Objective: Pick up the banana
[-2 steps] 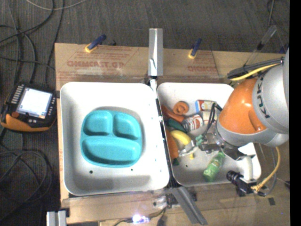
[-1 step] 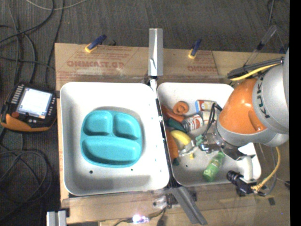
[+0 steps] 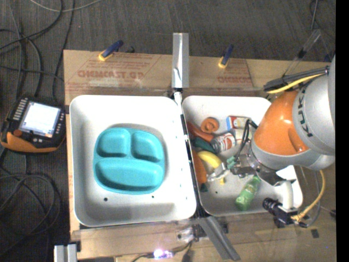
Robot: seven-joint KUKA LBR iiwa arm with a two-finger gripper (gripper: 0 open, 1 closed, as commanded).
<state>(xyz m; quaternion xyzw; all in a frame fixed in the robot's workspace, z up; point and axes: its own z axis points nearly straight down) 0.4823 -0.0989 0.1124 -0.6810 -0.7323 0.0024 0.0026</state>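
The gripper [image 3: 222,169] hung low in the right bin [image 3: 283,195], just beside the banana [image 3: 209,159], apparently lined up for a grab. The banana lay against the left wall among clutter, a green bottle [image 3: 247,193] nearby.

right bin [image 3: 283,203]: gripper [image 3: 218,173] low beside banana [image 3: 209,159] | green bottle [image 3: 246,194] nearer | left bin [image 3: 82,162]: teal divided plate [image 3: 131,160] | pendant [image 3: 34,124] far left
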